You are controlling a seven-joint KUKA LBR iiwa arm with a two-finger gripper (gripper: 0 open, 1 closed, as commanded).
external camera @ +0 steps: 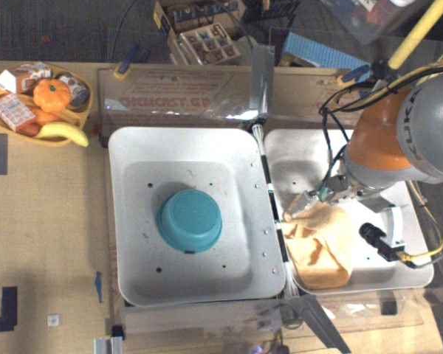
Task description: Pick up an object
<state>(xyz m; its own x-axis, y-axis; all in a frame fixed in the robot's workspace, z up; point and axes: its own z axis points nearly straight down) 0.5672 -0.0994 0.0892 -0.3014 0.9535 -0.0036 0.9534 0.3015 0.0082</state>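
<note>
My gripper (315, 198) sits low in the right bin (421, 275), its tip touching the upper left corner of the one orange cloth (323, 245); whether that cloth is actually pinched I cannot tell. The cloth lies crumpled along the bin's left side, near the front. In the left bin (133, 153) rests one teal bowl (191, 220), upside down, near the middle. Two white bins stand side by side.
</note>
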